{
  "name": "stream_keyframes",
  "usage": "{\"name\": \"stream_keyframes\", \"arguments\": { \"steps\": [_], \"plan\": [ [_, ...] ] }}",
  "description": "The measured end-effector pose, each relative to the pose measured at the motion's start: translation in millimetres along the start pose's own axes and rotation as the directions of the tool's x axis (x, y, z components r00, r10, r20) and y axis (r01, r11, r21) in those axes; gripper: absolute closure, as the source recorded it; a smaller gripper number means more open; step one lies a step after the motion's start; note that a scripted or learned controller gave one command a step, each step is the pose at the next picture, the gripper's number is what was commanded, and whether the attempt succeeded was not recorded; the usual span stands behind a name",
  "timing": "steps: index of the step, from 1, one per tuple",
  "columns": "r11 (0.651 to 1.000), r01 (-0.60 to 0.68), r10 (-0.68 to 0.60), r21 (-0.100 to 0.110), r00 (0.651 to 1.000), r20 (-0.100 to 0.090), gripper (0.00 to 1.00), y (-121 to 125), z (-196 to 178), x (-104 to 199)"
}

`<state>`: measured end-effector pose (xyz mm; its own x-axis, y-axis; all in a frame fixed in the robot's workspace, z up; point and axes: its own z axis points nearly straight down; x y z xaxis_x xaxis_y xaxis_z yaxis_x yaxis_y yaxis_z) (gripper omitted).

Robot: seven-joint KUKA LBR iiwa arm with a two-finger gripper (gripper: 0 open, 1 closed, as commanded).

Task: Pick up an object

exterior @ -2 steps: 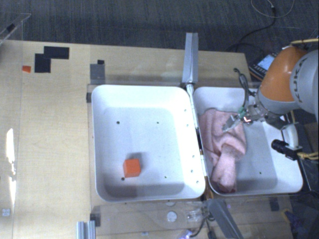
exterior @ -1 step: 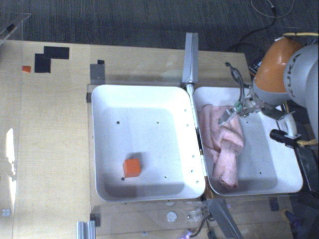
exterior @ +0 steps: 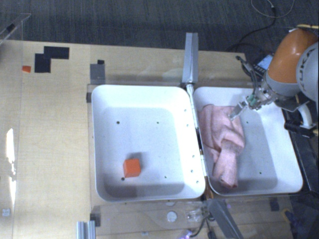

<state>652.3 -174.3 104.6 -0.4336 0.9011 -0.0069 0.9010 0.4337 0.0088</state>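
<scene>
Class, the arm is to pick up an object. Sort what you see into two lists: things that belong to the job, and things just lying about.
Belonging to the job:
pink cloth in the right bin
orange block in the left bin
end effector, above the cloth's upper edge

Just lying about:
black shapes on the bench
small orange marker
cable on the floor

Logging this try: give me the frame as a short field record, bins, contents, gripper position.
left bin: holds orange block, near its front left
right bin: holds pink cloth, crumpled along its left side
gripper: over the right bin, at the cloth's upper right edge
grasp: nothing seen between the fingers
arm: enters from the view's right
bench: light wood, black marks at far left
</scene>
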Motion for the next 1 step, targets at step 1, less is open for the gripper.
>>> {"name": "stream_keyframes", "arguments": {
  "steps": [1],
  "plan": [
    [0.998, 0.061, -0.061, -0.003, 0.998, 0.002, 0.0, -57.0, 13.3, 19.8]
  ]
}}
